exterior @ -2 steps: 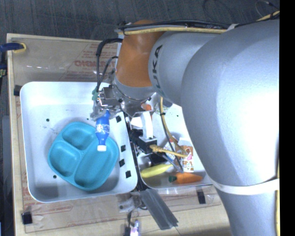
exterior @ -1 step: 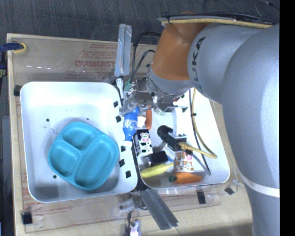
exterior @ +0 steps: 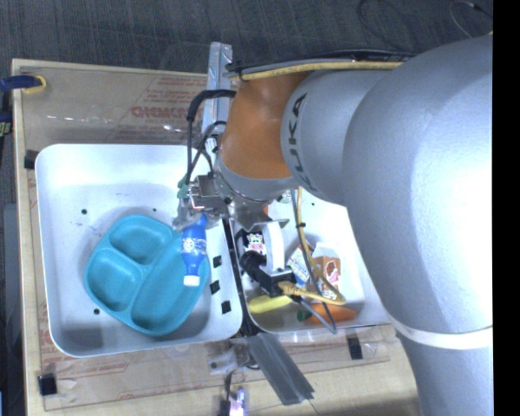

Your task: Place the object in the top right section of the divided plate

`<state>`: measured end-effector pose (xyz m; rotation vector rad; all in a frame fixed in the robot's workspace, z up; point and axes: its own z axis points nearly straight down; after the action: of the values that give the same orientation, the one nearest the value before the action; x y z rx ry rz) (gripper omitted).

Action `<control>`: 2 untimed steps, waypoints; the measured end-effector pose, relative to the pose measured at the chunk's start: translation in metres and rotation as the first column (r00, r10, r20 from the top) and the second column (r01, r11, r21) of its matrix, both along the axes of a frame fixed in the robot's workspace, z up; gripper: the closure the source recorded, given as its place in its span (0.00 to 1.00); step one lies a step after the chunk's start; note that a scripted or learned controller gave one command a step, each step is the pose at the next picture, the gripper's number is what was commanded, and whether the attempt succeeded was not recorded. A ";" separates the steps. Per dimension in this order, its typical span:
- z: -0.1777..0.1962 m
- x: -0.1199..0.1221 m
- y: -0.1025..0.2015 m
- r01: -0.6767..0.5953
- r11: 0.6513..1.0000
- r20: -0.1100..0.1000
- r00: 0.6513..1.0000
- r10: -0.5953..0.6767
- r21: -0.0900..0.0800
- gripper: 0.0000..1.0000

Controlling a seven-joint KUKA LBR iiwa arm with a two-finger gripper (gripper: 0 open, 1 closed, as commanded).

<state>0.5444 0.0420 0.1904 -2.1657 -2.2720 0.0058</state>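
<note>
One blue bottle [exterior: 191, 248] over one divided plate [exterior: 121, 276]; two bins [exterior: 52, 198].

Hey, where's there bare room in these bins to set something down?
Left bin: bare white floor along the far wall and the left wall, bordering the blue divided plate. The plate's two left sections also look bare. Crowded: the plate's right edge, where the gripper hangs with a small bottle, and the right bin, cluttered with items under the arm.
</note>
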 end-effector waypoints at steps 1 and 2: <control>0.102 -0.001 0.018 -0.106 0.994 0.004 0.994 0.106 0.001 1.00; 0.004 0.048 0.020 -0.107 0.994 -0.002 0.994 0.107 0.000 1.00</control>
<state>0.5926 0.0618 0.1949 -2.0399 -2.3839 0.0091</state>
